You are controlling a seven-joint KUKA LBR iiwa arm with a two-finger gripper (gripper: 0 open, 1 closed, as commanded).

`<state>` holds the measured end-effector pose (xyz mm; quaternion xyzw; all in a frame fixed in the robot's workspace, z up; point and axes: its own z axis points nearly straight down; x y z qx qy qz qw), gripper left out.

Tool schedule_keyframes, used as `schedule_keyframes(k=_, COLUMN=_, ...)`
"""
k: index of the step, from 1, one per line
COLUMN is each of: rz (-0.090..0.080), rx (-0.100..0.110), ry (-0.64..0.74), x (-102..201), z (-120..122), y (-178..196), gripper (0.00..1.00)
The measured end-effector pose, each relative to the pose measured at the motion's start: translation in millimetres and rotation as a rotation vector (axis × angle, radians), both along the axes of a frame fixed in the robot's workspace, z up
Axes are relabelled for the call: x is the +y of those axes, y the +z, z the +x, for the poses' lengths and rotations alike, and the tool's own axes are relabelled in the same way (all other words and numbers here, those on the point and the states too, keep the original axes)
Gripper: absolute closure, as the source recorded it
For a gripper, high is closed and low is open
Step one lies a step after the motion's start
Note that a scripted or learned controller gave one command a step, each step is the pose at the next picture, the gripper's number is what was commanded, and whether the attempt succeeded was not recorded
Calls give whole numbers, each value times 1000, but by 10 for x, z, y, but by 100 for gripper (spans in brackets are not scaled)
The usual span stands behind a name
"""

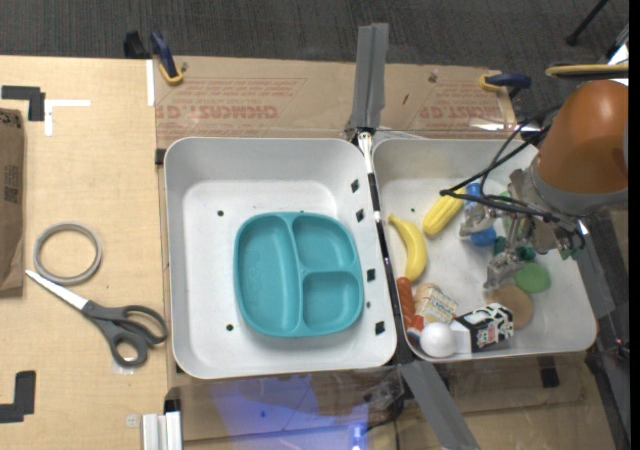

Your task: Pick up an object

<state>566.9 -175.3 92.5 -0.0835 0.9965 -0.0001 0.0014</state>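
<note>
In the right bin (560, 163), the gripper (507, 260) hangs near a banana (409, 245) lying lengthwise far-to-near; its grip state cannot be told.

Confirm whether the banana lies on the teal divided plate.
No. The banana lies in the right bin; the teal divided plate sits in the left bin.

My gripper (508, 260) hangs low in the right bin (560, 338), just right of the banana (410, 246), beside a green object (533, 278).
</note>
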Motion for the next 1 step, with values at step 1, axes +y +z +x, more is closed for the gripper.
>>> schedule_keyframes(k=1, rz=0, rx=-2, ry=-188, x=-1, z=106, y=7, gripper=0)
